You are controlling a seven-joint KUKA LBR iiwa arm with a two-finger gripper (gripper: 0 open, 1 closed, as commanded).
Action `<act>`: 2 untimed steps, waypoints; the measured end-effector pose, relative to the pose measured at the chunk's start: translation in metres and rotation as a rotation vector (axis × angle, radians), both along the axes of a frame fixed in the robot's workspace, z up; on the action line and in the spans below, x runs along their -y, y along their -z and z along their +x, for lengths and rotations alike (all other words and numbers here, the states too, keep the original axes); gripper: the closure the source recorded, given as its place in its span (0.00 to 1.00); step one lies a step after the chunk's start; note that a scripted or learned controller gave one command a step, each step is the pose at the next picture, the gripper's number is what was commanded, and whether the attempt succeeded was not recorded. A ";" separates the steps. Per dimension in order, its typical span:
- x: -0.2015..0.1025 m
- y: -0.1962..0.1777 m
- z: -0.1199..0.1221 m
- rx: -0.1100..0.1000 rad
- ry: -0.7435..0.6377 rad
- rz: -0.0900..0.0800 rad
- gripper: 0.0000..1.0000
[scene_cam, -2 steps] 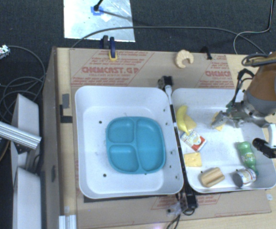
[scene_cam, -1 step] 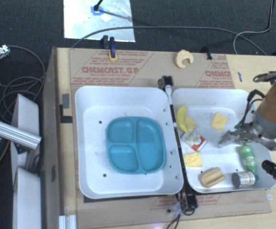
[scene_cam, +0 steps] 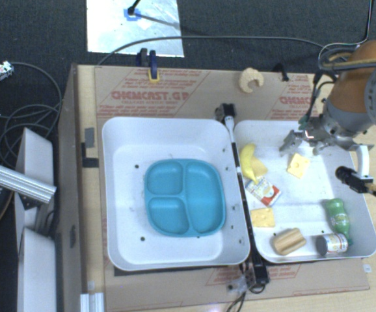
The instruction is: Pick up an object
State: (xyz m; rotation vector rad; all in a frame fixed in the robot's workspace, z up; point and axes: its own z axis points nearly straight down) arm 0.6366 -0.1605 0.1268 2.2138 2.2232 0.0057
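In left bin [scene_cam: 120, 142]: blue tray [scene_cam: 183, 197] | right bin [scene_cam: 363, 239]: banana [scene_cam: 252, 162] | gripper [scene_cam: 307, 140]: spread, holding nothing

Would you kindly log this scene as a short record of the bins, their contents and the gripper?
left bin: blue divided plate
right bin: banana, cheese slice, snack packet, cracker, bread roll, green bottle, small can
gripper: over right bin's far end, above cheese slice
held: nothing visible
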 end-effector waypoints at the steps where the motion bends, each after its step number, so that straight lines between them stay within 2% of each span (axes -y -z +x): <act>1: 0.046 0.043 -0.036 -0.005 0.002 0.000 0.00; 2: 0.046 0.042 -0.082 -0.005 0.003 0.000 0.00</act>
